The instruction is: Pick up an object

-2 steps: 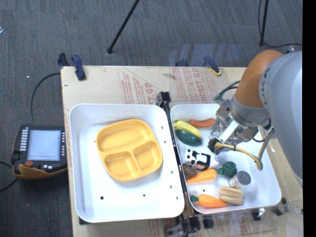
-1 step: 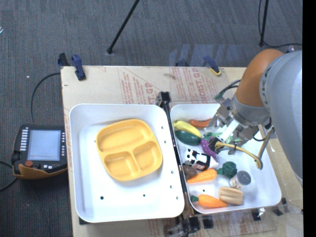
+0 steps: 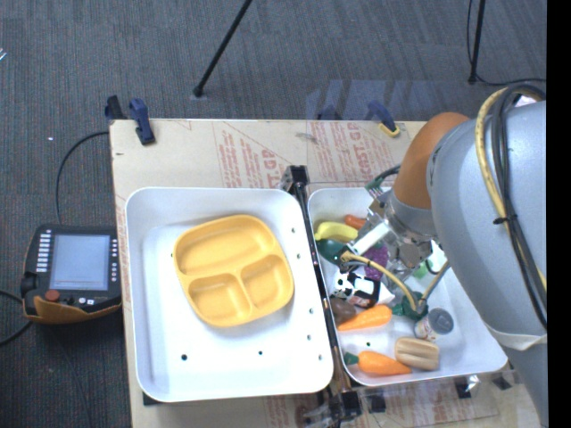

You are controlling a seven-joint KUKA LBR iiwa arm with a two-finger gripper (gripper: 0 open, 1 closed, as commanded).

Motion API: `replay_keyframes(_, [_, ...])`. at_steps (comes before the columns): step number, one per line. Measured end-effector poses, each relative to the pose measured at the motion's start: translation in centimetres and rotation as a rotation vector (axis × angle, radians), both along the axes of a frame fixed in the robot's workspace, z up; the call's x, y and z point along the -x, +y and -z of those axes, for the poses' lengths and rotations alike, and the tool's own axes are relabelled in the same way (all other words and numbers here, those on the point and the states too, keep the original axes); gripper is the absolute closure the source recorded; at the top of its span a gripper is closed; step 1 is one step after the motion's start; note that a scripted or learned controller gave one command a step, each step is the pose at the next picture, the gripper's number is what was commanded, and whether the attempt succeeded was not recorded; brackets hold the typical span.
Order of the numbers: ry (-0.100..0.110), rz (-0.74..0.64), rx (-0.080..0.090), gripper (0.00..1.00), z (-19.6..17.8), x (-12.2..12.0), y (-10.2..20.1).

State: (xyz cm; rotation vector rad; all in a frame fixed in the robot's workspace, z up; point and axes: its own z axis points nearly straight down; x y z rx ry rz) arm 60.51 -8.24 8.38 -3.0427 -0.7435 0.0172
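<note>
On dark carpet, plywood bench (image 3: pixel 241 150), two white bins (image 3: pixel 143 239), pincer (image 3: pixel 361 255) state unclear

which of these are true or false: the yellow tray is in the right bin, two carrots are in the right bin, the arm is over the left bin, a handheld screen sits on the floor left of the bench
1. The yellow tray is in the right bin. False: it lies in the left bin.
2. Two carrots lie in the right bin. True: one carrot above another carrot.
3. The arm is over the left bin. False: it reaches over the right bin.
4. A handheld screen sits on the floor left of the bench. True.
</note>
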Motion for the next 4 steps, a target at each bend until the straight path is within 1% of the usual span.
replay_keyframes(1, [-0.002,0.186,0.003,0.00,-0.2,4.3,-0.7])
replay_keyframes(2, [-0.002,0.245,0.004,0.00,-0.2,5.3,0.1])
replay_keyframes(3, [-0.005,0.281,0.003,0.00,-0.3,0.8,-0.7])
replay_keyframes(4, [0.001,0.272,0.003,1.00,-1.2,0.9,-0.7])
